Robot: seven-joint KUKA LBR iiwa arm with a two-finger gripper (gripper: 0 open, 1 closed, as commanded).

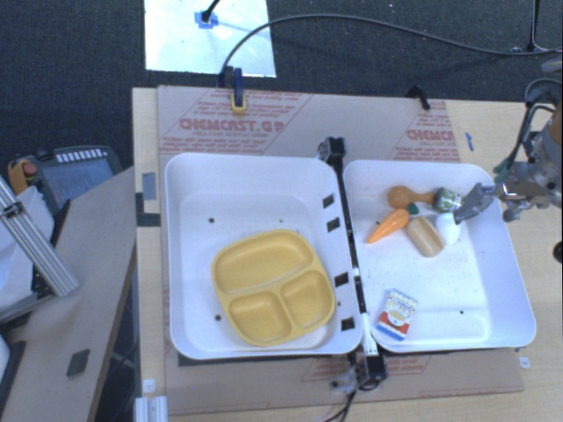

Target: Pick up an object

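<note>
- You see the arm (538,161) reaching in from the right edge, low over the right bin (501,323).
- Its gripper (473,202) hangs beside the carrot (388,225), wooden block (424,236) and white egg (448,229); you cannot tell the jaws' state.

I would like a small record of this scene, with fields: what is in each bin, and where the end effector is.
left bin: a yellow divided tray, three compartments
right bin: a toy carrot, a tan block, a brown pear-shaped toy, a small white object, a small red-and-white carton
cluster: the carrot, block, pear-shaped toy and white object lie close together at the far side
carton: alone, near the front edge
end effector: over the right bin, beside the cluster
</note>
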